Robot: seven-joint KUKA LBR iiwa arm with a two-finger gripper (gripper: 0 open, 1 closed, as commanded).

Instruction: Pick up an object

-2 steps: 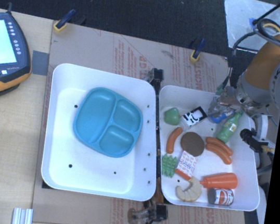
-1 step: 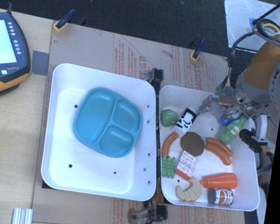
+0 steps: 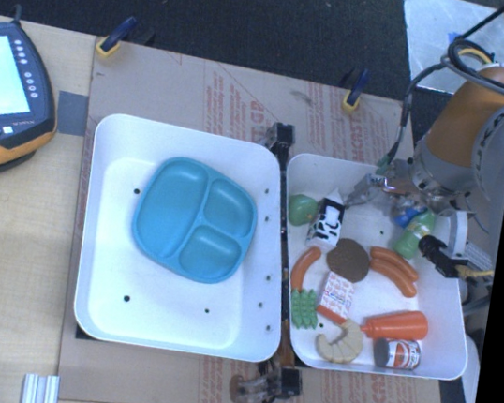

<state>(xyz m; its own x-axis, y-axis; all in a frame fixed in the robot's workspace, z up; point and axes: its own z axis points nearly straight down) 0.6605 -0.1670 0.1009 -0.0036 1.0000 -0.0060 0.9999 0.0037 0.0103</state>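
Observation:
The right bin (image 3: 453, 370) holds several toy foods: a green piece (image 3: 301, 209), a black-and-white carton (image 3: 327, 222), a brown disc (image 3: 349, 259), two orange sausages (image 3: 394, 270) (image 3: 304, 269), a red-and-white packet (image 3: 338, 295), a leafy green piece (image 3: 303, 308), a carrot (image 3: 396, 323), a bitten biscuit (image 3: 341, 343) and a small can (image 3: 397, 354). My gripper (image 3: 395, 195) hangs low over the bin's far right part, next to a green bottle (image 3: 414, 235) and a small blue item (image 3: 408, 214). Nothing can be made out in its grasp.
The left bin (image 3: 102, 220) holds a blue divided plate (image 3: 197, 220). A tablet in an orange case (image 3: 2, 99) lies on the bench at far left. Clamps (image 3: 115, 37) (image 3: 353, 89) pin the cardboard at the back. The grey arm with its orange band (image 3: 470, 112) fills the upper right.

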